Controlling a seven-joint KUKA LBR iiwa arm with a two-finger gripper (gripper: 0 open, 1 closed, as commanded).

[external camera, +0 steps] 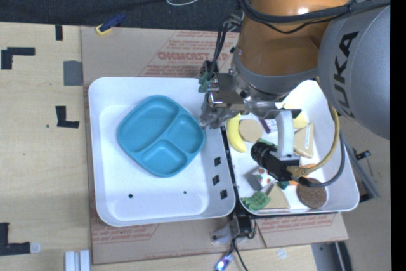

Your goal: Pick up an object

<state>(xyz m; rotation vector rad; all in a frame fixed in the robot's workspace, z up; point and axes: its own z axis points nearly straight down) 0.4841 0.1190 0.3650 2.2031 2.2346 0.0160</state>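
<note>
In the camera view, looking down on the desk: cannot tell how far the tool is open, buried under the orange wrist, and cannot see anything gripped in it. Sits over the wall between the left bin and the right bin, toward their 12 o'clock end. Judging the banana to be the likeliest pick: lies in the right bin just beside the tool, at about 4 o'clock from it, running close along the dividing wall, with a pale round disc touching or nearly touching it at 3 o'clock. To do the grasp well, shift toward 4 o'clock until centred over the banana's middle, descend straight, and close across its narrow width, not along its curve. Keep clear of the wall and the disc, both liable to block one side. Leave alone the blue divided plate at 8 o'clock in the left bin: too broad and flat to pinch.
</note>
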